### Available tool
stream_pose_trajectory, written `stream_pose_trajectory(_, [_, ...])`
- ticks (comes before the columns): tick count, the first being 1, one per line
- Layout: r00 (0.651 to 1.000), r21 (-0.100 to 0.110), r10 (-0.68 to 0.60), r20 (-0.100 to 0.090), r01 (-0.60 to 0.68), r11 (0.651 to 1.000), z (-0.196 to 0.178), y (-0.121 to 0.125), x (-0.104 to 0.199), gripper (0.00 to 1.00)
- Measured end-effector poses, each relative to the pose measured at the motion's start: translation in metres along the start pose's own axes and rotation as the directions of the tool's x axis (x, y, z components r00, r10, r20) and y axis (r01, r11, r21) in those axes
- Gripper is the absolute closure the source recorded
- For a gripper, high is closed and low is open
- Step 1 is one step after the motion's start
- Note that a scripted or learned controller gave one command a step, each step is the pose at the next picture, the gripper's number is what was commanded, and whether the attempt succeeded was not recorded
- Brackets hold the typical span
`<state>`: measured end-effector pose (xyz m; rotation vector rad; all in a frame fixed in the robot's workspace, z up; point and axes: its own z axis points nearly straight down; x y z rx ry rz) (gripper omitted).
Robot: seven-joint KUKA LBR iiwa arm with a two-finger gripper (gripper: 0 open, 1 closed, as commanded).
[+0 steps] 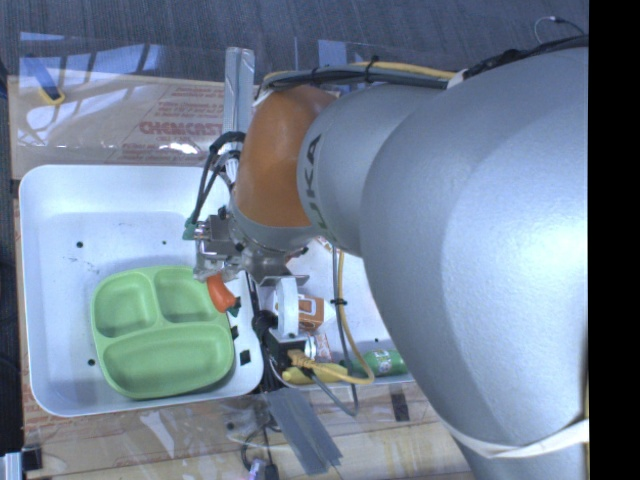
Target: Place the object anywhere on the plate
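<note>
Camera view: small orange object (217, 292) sits at right rim of green plate (160, 338) in left bin (50, 228), just under the hand (228, 268). Can't tell if hand grips it. Looks light, rigid, prob smooth; take across narrow middle. Long axis, pointing: too hidden to tell.

Orange object (217, 292) at green plate's (160, 353) edge

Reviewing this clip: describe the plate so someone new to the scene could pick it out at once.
Find the left white bin, the one left of the big grey arm. In its lower half lies the green plate, a rounded-corner tray with three compartments: two small above, one wide below. It is the one green thing there; a small orange object sits at its upper right corner.
</note>
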<state>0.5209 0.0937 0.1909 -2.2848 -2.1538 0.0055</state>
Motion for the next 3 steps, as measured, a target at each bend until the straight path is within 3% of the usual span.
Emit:
stream_pose_trajectory(1, [0.983, -0.002, -0.186, -0.001, 0.186, 0.983, -0.084, -0.035, -0.018, 1.0])
stream_pose_trajectory(2, [0.983, -0.002, -0.186, -0.001, 0.186, 0.983, -0.084, -0.035, -0.017, 0.0])
stream_pose_trajectory(3, [0.935, 0.002, -0.355, 0.0, 0.355, 0.935, -0.007, -0.047, 0.021, 0.0])
